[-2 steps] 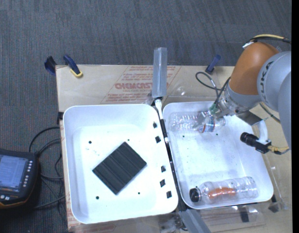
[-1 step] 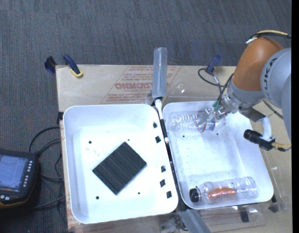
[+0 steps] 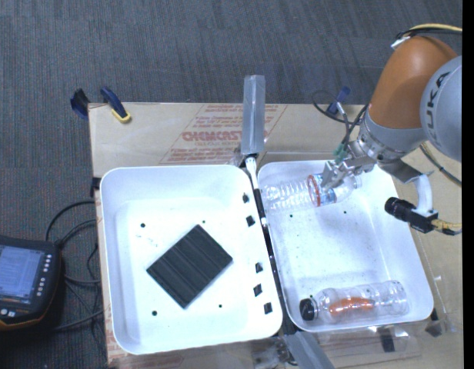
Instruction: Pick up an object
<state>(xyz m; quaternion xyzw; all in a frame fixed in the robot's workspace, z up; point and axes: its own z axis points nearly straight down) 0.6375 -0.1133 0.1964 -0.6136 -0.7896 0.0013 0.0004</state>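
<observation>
Whether the jaws are apart or together I can't tell from where I stand; the gripper point(image 3: 338, 171) hangs low over the far edge of the right bin point(image 3: 352, 244), right at the capped end of a clear bottle with a red band point(image 3: 305, 192). That bottle's long axis runs left from the gripper, roughly along the far wall. A second bottle point(image 3: 356, 300) lies well apart, near the front wall.

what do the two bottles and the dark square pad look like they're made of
Both bottles, upper and lower, look like clear thin plastic: the bin shows through them and the walls are ribbed. The pad looks like matte black rubber or foam with parallel ridges; which one is unclear.
</observation>
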